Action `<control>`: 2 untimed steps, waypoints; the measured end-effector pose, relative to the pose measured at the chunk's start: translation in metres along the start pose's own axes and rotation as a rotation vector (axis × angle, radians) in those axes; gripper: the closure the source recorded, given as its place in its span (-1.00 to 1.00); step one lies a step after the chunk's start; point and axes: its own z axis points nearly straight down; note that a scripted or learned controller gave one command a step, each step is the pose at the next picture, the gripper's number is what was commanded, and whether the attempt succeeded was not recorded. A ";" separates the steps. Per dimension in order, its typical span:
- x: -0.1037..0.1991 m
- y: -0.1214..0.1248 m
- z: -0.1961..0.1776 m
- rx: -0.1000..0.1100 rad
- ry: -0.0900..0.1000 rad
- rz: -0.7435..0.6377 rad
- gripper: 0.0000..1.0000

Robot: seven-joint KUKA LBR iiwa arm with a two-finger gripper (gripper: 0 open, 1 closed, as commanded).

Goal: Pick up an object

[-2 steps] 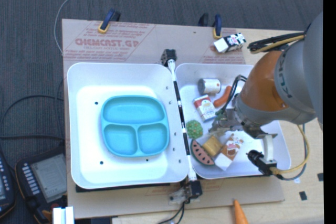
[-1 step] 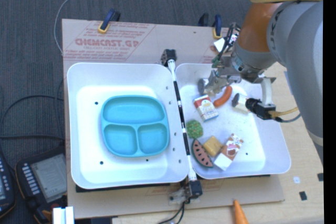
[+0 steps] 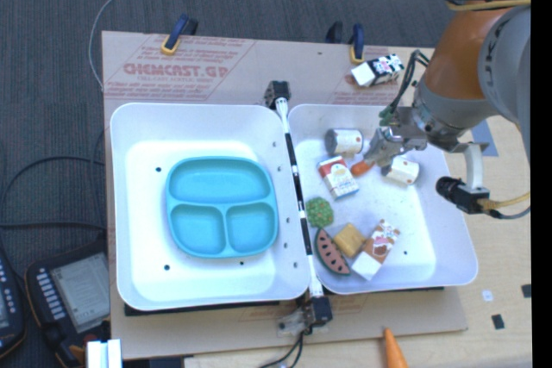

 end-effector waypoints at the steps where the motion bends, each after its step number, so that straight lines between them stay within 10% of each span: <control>1: 0.001 0.000 0.000 0.000 0.000 -0.001 -1.00; 2: 0.021 0.003 0.107 0.001 0.002 -0.002 -1.00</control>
